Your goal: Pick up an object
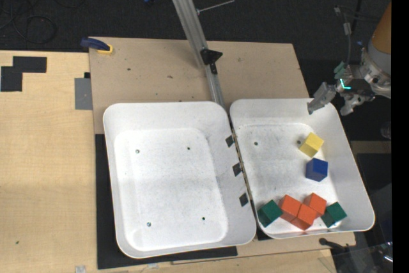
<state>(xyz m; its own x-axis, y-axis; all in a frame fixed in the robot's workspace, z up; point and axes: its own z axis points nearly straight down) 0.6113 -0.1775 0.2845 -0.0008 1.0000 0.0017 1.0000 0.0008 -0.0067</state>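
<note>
Blocks packed at near edge of right bin: two green blocks, orange blocks touching; blue block, yellow block loose behind. Gripper over far right corner, spread, nothing between. Risk: jamming on cluster. Wooden bench, dark floor

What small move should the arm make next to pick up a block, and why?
Probably move the gripper left and down toward the small yellow cube. The gripper hangs over the far right corner of the right white bin, with nothing between its fingers, which are spread apart. The yellow cube is the nearest block and stands apart from the blue cube.
</note>
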